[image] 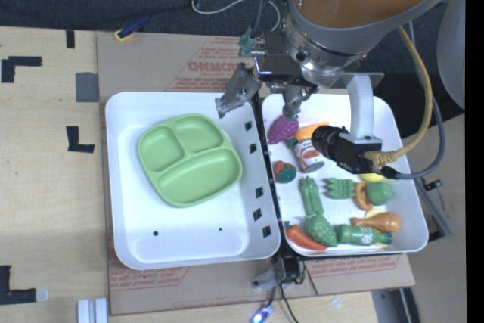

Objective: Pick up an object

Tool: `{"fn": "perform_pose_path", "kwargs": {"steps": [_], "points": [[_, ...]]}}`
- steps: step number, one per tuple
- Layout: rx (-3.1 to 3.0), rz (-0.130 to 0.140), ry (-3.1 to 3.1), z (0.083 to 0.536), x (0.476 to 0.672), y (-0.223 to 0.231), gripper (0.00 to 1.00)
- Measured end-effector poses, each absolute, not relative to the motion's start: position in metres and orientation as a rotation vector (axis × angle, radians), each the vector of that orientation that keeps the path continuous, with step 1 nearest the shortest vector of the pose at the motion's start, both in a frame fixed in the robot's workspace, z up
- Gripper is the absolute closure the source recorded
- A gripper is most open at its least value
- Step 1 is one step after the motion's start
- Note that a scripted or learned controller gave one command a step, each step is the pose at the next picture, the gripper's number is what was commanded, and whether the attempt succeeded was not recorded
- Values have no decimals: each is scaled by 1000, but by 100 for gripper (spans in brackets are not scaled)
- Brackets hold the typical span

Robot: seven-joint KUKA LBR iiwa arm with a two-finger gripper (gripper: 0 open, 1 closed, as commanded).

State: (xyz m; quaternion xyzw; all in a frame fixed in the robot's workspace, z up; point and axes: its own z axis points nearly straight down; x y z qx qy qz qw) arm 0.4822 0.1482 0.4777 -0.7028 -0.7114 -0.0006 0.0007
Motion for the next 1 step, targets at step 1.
{"fn": "perform_pose_path", "kwargs": {"steps": [1], "points": [[-2216, 4, -2226, 487, 484, 143, 100]]}}
